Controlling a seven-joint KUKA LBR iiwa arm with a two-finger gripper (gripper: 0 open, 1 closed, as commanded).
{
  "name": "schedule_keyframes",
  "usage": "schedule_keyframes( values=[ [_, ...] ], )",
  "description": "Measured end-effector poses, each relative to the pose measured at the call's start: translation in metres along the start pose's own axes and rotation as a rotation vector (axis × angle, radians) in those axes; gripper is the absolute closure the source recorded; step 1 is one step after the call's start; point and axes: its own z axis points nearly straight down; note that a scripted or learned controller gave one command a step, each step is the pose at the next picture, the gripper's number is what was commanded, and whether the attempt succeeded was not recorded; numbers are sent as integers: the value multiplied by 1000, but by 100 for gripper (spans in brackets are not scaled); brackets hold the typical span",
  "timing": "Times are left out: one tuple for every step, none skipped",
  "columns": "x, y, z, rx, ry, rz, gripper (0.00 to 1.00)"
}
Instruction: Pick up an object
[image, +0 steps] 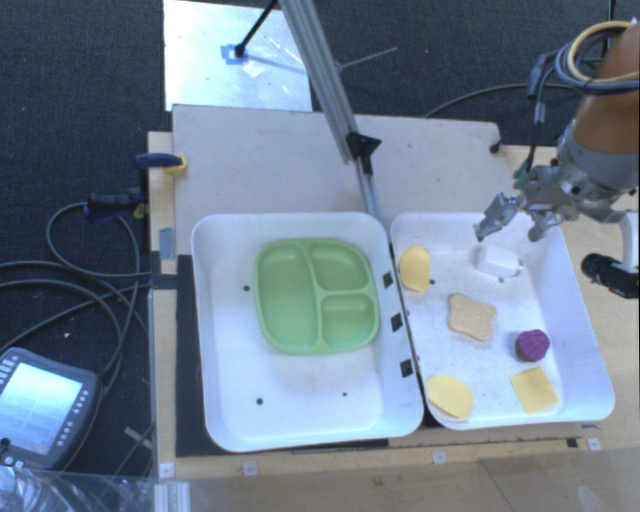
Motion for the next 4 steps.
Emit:
schedule_keyframes(
  values=[
    [0, 0, 0, 0, 0, 1, 0],
    [0, 9, 47, 4, 0, 3, 0],
    [5, 6, 91, 5, 0, 5, 0],
    [-4, 3, 148, 6, 0, 6, 0]
  ],
)
